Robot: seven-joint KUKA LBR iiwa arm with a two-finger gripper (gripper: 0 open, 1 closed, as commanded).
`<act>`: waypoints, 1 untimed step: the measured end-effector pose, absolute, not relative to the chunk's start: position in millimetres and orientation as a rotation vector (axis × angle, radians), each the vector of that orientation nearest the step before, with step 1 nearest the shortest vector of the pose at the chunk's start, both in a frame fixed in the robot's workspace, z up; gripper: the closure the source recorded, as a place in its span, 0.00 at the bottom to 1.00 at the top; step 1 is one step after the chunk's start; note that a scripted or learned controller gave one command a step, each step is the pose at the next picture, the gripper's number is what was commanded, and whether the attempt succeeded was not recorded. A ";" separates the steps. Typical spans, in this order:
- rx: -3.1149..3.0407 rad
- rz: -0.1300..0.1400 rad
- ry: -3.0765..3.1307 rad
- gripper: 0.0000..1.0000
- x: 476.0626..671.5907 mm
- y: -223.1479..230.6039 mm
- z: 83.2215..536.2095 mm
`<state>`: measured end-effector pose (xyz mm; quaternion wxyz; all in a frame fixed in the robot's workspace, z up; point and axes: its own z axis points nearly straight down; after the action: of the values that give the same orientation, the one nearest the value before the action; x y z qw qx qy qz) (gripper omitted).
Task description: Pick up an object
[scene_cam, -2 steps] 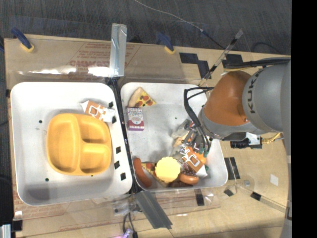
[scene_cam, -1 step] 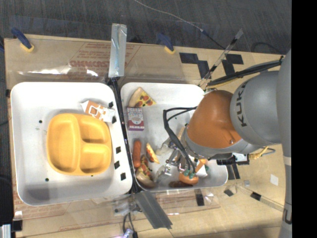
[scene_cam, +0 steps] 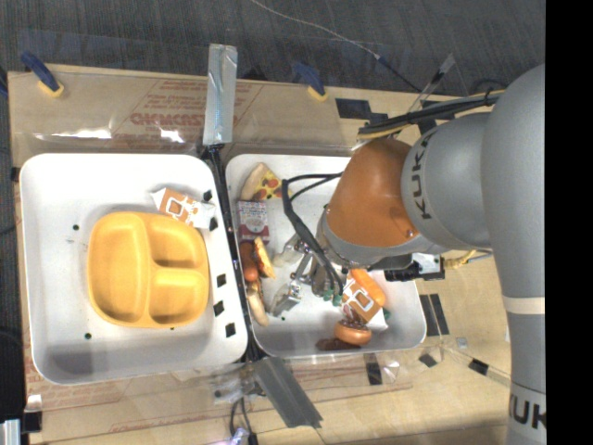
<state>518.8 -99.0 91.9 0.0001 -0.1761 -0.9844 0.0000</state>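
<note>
Over on the left, the left bin (scene_cam: 37, 248) holds a big yellow tray (scene_cam: 148, 269) with three sunken parts. A small orange and white carton (scene_cam: 182, 208) lies just beside the tray's top edge, touching it. Next comes the right bin (scene_cam: 408, 332), which is full of little toy foods. Along its left wall sits a pizza slice (scene_cam: 260, 183) at the top, then a dark red packet (scene_cam: 252, 218) under it, then a hot dog (scene_cam: 256, 260) and a pale bread roll (scene_cam: 256, 306) lower down. Near the middle of this bin the gripper (scene_cam: 295, 284) hangs low, its silver fingers (scene_cam: 283, 301) pointing down-left. They look a bit apart with nothing between them, though the shine makes it hard to be sure. To the right of the fingers lies another orange and white carton (scene_cam: 363, 298), tilted, with a brown donut (scene_cam: 353, 334) touching its lower side. The grey arm (scene_cam: 463, 184) with its orange band (scene_cam: 371, 197) covers the bin's upper right part.
</note>
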 end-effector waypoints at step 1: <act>-0.542 0.000 -3.093 1.00 519.1 -98.3 101.5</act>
<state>519.1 -98.3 101.5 0.0006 -0.1725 -0.9850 0.0000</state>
